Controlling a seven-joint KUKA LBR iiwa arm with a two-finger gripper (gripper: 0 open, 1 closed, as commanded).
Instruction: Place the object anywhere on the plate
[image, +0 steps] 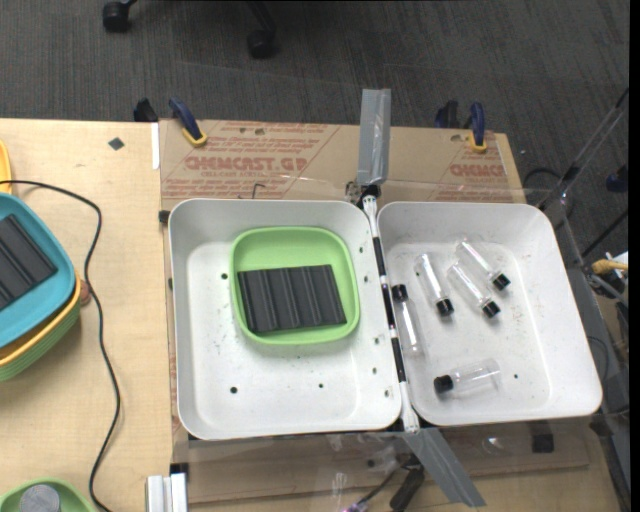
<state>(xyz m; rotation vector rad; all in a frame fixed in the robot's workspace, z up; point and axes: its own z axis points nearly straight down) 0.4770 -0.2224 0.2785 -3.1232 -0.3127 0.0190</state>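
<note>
**Ana:** Over in the right bin (560, 330), five little clear vials with black caps are lying loose: three clustered near the top (468, 278), one long one (403, 315) hard against the divider, one (466, 378) nearer the front.

**Ben:** And the plate?

**Ana:** Left bin (200, 380), green plate (292, 250), carrying a dark ribbed pad (293, 298). No vial on it, none touching it.

**Ben:** So nothing's done yet?

**Ana:** That's my read. Picking, carrying and setting down are all still to come.

**Ben:** What's the hand doing?

**Ana:** Can't tell whether it's open or closed from this view. Every vial I see is resting on the bin floor.
</note>
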